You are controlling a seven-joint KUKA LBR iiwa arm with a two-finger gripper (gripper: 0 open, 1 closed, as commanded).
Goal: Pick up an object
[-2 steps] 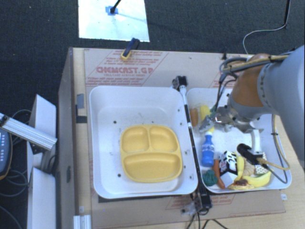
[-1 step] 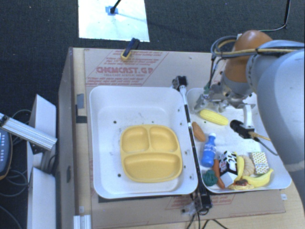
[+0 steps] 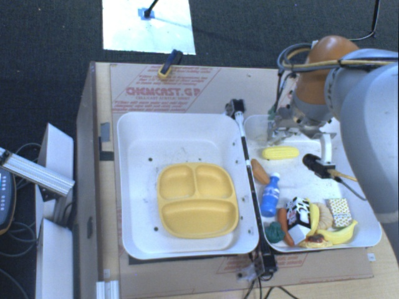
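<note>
**Q:** Where is the gripper [image 3: 282, 129] sitting in this figure?

**A:** It is hanging over the far end of the right bin [image 3: 296, 178], on the side toward the bench's [image 3: 187, 87] far edge. The grey arm is reaching in from the right. Whether the gripper is apart or together cannot be told at this angle, and nothing is showing inside it.

**Q:** Where are the objects lying?

**A:** All loose objects are lying in the right bin. A corn cob [image 3: 280, 152] is lying crosswise just beside the gripper, on the side toward the bench's near edge. An orange piece [image 3: 260, 171] is resting against the wall that the 2 bins are sharing. A blue bottle [image 3: 270, 197] is lying just nearward of it.

**Q:** And toward the bench's near-right corner?

**A:** A cluster is crowding that end of the bin: a green piece [image 3: 274, 231], a cow-patterned toy [image 3: 300, 212], a checkered block [image 3: 340, 212] and a banana [image 3: 340, 234]. They are touching or overlapping one another.

**Q:** What is occupying the left bin [image 3: 134, 132]?

**A:** 1 yellow plate [image 3: 197, 199] with 3 compartments is lying flat, toward the bench's near edge, well apart from the gripper.
</note>
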